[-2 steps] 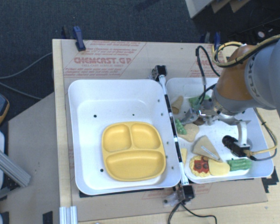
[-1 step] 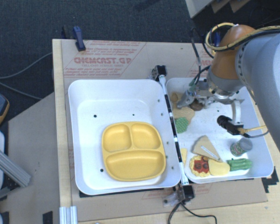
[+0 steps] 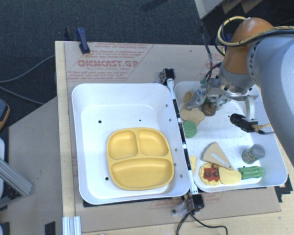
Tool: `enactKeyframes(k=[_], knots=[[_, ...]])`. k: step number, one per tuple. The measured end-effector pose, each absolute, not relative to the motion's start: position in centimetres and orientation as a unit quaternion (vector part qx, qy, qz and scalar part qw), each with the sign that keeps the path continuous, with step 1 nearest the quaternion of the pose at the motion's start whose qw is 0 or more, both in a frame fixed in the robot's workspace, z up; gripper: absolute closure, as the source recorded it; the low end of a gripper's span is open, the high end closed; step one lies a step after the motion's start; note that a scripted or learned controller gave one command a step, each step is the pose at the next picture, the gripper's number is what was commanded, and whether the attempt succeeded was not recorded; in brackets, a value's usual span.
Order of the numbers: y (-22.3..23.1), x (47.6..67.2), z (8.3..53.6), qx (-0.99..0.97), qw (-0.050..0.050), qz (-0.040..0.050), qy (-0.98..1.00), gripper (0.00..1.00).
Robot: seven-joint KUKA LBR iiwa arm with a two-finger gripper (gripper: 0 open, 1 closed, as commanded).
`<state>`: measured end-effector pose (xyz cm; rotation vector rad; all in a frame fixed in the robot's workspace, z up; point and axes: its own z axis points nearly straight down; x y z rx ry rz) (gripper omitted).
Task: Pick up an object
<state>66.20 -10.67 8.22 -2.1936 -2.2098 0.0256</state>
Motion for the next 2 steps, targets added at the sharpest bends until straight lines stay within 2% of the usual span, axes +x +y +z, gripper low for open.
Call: enactKeyframes(k=[1, 2], knots=[[-10.29, 66.12, 8.28, -0.706, 0.01, 0.0099, -0.708, 0.0], [-11.17, 66.17, 8.23, -0.705, 0.013, 0.0068, -0.709, 0.0]])
